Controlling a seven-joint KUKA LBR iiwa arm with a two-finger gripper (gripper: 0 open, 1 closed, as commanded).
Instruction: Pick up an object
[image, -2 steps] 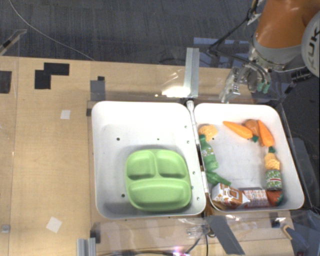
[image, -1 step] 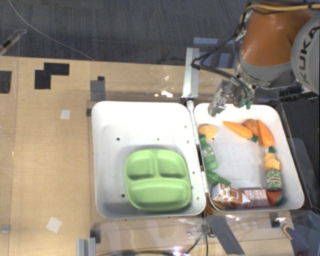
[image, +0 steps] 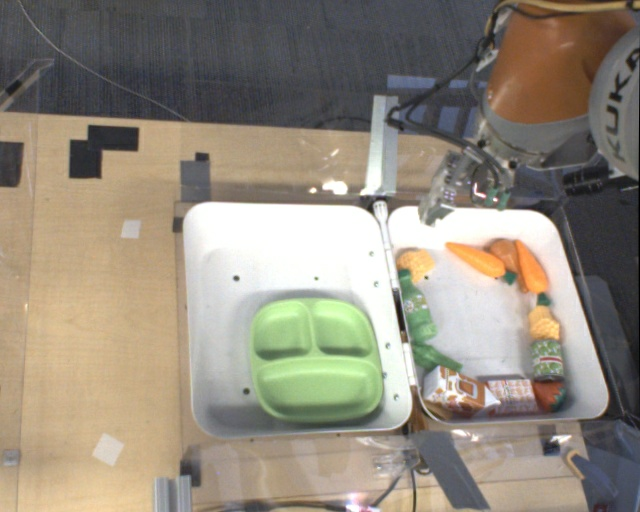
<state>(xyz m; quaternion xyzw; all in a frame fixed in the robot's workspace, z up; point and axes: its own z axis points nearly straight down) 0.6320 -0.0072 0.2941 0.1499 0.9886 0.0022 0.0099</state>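
The arm (image: 545, 70) enters from one o'clock; its gripper (image: 462, 190) hangs over the far rim of the right bin (image: 580, 300), fingers apart, nothing between them. The left bin (image: 215, 250) carries a green divided tray (image: 315, 358) toward six o'clock. In the right bin: a brown carton (image: 478, 393) at six, a green bottle (image: 416, 310) at nine, two carrots (image: 476, 259) at twelve

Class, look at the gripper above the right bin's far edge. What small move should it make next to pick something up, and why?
Probably shift toward the near side and lower over the carrot. The gripper hangs above the right bin's far rim, holding nothing, and the carrot is the closest item, lying apart from the bin wall with bare floor around most of it.
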